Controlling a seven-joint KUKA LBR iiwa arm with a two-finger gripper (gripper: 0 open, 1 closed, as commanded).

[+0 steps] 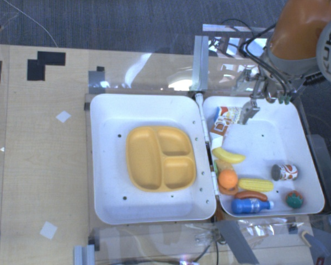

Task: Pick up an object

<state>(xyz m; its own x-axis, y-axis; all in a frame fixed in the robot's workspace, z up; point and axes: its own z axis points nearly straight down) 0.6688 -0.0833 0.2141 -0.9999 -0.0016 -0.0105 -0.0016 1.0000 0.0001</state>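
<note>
Carton red and white, tilted, beside claw

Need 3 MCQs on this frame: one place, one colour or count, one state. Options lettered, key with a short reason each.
1. Where does the yellow divided tray lie?
A. in the left bin
B. in the right bin
C. on the bare bench

2. What colour is the bottle at the right bin's near edge?
A. red
B. blue
C. white

3. How does the gripper stand relative to the small carton?
A. lifted well above the left bin
B. gripping the bottle
C. low over the right bin's far end, just right of the carton

Key: 1 A, the tray sits mid left bin, with nothing else in it. 2 B, its body is plainly blue. 3 C, the gripper hangs at the far end of the right bin beside the carton, with nothing seen between its fingers.
</note>
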